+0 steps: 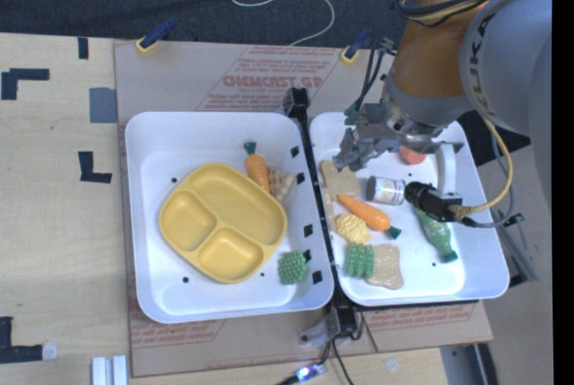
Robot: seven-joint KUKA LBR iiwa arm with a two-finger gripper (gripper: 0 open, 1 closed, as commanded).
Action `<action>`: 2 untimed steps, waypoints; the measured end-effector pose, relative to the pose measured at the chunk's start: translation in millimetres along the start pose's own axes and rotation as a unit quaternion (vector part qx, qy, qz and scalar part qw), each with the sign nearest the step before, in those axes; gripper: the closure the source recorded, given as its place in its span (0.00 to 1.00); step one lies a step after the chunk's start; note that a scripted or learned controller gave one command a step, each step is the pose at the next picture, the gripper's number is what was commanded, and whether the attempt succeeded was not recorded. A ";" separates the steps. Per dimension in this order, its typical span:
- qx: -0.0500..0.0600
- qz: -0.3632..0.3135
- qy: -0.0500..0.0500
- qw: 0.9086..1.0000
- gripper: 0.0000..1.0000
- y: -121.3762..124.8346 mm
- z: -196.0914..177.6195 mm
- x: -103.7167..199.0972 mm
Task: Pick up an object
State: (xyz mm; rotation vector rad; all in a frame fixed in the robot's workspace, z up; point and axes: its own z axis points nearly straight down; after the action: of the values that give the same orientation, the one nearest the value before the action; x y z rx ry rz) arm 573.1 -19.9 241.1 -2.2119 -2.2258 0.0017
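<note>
My gripper (352, 157) hangs low over the back left part of the right bin (484, 280), just above a beige cracker-like piece (339, 184). Close in front of it lie a small silver can (387, 190) on its side and an orange carrot (364, 211). A yellow corn cob (352, 230), a green ridged piece (360, 260), a tan slice (387, 266) and a green bottle (439, 237) lie nearer the front. An orange-red item (413, 156) is partly hidden behind the wrist. Nothing is visibly held.
The left bin (143, 150) holds a yellow divided plate (220, 222), a second carrot (257, 168) beside a pale piece (281, 185), and a green broccoli-like toy (292, 267). The bins' shared wall (314, 195) runs just left of my gripper.
</note>
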 end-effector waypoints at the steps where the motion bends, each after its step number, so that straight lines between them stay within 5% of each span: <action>1: 0.001 0.000 -0.001 1.000 1.00 -24.8 6.7 54.7; 2: 0.000 0.003 -0.001 1.000 1.00 -36.0 11.0 55.1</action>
State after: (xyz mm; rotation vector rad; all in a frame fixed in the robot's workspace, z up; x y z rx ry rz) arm 536.7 35.0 230.3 -2.2190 -2.2206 0.0050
